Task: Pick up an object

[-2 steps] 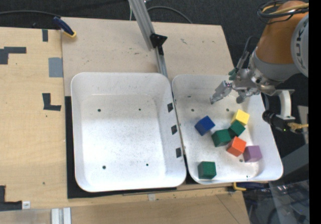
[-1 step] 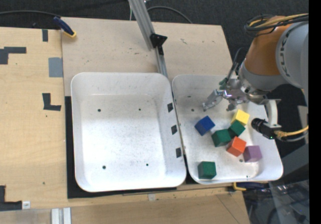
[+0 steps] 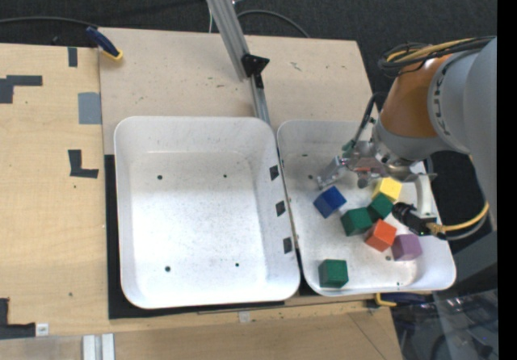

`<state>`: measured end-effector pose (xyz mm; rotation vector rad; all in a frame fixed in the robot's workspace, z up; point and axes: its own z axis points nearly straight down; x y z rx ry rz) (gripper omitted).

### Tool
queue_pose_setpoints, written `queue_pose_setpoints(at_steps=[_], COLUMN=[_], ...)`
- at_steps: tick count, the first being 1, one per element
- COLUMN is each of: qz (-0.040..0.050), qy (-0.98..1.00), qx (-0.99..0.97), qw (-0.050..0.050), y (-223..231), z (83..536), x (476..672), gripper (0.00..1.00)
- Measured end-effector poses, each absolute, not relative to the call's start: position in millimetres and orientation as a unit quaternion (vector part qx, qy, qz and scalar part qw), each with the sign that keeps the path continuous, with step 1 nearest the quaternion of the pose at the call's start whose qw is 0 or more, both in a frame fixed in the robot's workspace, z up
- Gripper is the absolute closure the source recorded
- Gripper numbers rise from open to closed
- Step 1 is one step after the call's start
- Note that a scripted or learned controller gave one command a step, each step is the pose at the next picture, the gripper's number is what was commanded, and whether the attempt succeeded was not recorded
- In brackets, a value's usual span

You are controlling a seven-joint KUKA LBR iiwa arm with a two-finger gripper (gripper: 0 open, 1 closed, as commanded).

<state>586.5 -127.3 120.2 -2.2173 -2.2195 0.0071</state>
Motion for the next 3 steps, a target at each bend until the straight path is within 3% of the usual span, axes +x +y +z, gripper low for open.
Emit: queue_pose_setpoints(at_steps=[1, 3], qz=[0.0008, -0.0016], qy=[-0.708, -0.708], qx=[-0.706, -0.706], qw=[0.001, -0.002], y=[-126, -107], z=[133, 246], x=[587.6, 592.6], gripper=[1.0, 1.0])
